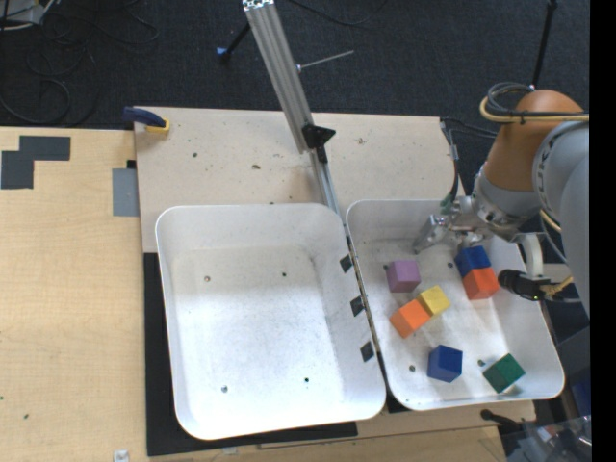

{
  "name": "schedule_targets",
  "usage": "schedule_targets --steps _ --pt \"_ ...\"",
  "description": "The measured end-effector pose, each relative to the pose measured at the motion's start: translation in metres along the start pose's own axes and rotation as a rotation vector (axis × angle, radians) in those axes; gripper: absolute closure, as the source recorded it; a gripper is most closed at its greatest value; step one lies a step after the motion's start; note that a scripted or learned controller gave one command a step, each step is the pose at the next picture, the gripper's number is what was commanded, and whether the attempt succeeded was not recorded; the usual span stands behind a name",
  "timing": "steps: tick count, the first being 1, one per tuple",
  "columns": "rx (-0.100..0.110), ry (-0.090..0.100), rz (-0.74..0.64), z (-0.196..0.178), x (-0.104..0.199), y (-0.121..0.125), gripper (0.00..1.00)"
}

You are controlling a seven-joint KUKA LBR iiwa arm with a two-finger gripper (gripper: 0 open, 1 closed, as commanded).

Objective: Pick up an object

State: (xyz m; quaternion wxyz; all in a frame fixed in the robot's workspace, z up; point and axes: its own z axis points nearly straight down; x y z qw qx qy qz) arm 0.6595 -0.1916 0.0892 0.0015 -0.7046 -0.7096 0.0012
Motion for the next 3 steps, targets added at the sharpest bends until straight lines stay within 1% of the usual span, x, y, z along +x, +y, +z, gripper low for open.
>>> schedule_targets --steps 1,2,3 --pt "-0.001 -0.001 -0.002 -0.012 0.0 0.001 1.0" --pt "-0.007 -0.001 0.004 -0.056 -0.003 0.007 1.0" --pt "-0.009 -0.002 0.003 -0.11 -0.004 0.008 1.0"
